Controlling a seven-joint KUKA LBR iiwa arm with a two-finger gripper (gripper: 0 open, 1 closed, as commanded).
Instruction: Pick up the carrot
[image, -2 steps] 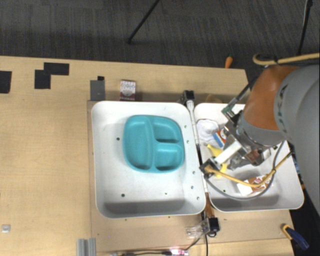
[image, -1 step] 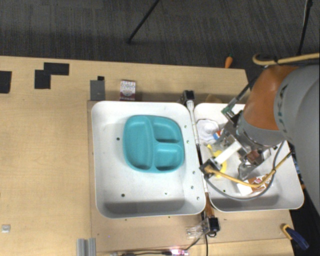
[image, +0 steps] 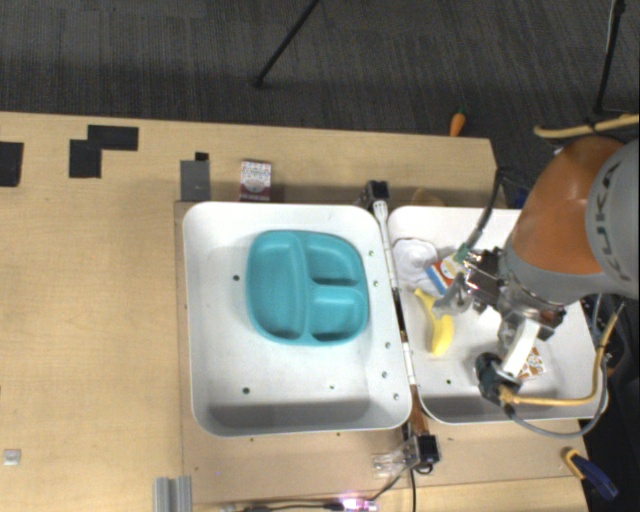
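Two shallow white bins sit side by side on a pale wooden counter (image: 90, 330), with the grey KUKA arm (image: 585, 225) and its orange band bent over the right bin (image: 575, 385). The left bin (image: 215, 300) holds a teal divided plate (image: 305, 285). The gripper (image: 466, 286) hangs low over the right bin, near the wall the two bins share. From this angle it cannot be told whether the gripper is open or closed, and nothing can be seen held in it. Just beside the gripper, toward the teal plate, lies a yellow elongated toy (image: 440, 328). Its long axis runs from the far side of the bin toward the near side, bowed slightly. A crumpled white item (image: 410, 258) and a small multicoloured piece (image: 440, 272) lie just beyond the toy. The carrot cannot be identified with certainty. The yellow toy has the right shape but looks more like a banana, and the arm's bulk covers much of the right bin's floor, so the carrot probably lies somewhere in that bin. A tiny orange object (image: 457, 123) lies at the counter's far edge, well away from the gripper and too small to name. If the elongated toy is the target, the coming move looks like a short shift toward the plate, closing across the toy's width.
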